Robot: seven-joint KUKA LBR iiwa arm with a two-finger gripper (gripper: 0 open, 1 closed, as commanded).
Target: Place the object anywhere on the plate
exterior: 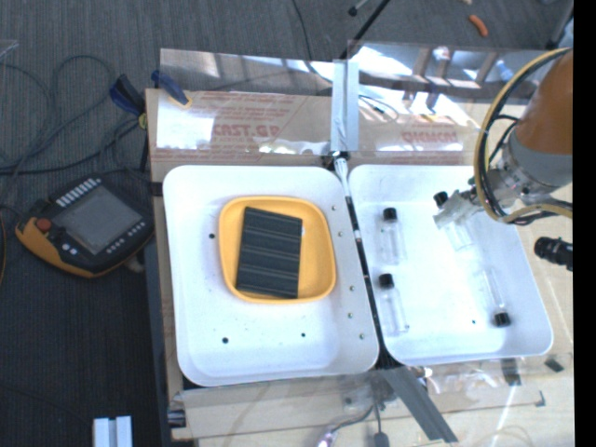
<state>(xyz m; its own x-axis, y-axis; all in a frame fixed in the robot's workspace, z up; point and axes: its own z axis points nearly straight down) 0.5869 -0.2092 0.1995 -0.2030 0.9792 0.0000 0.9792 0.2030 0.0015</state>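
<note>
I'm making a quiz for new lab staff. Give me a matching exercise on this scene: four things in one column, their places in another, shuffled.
Things:
1. dark ridged block
2. yellow plate
3. teach pendant
4. arm's orange band

Places:
A. floor, left of the bench
B. left bin
C. on the plate
D. above the right bin

Pairs: 1-C, 2-B, 3-A, 4-D

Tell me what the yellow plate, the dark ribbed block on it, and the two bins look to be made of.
Yellow plate: likely plastic; uniform colour, smooth, soft sheen. Dark ribbed block: matte black, parallel ridges, perhaps rubber or foam; I cannot tell which. Left bin and right bin: thin moulded white plastic, judging by rounded rims and glossy glare.
</note>
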